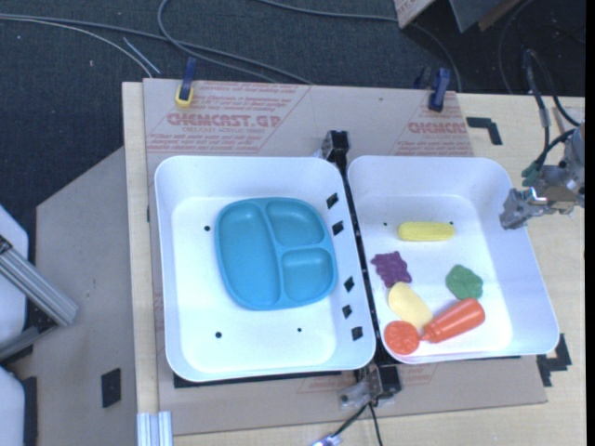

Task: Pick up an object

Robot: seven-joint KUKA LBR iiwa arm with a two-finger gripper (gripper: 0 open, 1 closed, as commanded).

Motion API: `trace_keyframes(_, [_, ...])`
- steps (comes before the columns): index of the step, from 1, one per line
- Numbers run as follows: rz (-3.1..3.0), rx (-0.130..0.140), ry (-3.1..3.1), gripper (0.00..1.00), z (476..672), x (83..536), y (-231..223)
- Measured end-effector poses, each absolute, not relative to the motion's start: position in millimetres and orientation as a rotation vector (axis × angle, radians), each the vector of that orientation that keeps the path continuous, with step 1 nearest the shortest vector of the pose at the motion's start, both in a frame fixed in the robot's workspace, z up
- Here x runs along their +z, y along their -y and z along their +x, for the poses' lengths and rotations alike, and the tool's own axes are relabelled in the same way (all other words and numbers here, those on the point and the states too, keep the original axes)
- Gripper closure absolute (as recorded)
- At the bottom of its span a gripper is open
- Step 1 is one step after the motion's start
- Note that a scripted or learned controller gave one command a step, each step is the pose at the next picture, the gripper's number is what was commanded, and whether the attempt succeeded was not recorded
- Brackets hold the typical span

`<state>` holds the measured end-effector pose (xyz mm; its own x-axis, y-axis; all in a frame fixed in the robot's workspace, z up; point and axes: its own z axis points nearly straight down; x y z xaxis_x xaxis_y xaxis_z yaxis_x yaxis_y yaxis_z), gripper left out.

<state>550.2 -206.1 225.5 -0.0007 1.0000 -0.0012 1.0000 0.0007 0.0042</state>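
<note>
The gripper (pixel 517 210) is hovering at the right bin's (pixel 483 170) outer rim, grasping nothing; its closure state is indeterminate. Candidate objects are lying inside that bin: yellow corn (pixel 426 232), orange carrot (pixel 456 321), green piece (pixel 464 281), all within reach.

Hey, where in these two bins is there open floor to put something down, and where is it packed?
Left bin: bare floor rings the blue divided plate, widest along the near edge. Right bin: the far strip beyond the yellow corn is free. Crowded near corner: purple grapes, yellow piece, tomato, carrot, green piece. The gripper hangs at the right rim.
</note>
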Motion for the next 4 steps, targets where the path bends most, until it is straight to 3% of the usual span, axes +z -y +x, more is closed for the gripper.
trace_keyframes(4, [2.213,0.005,-2.231,1.00,580.4,230,-22])
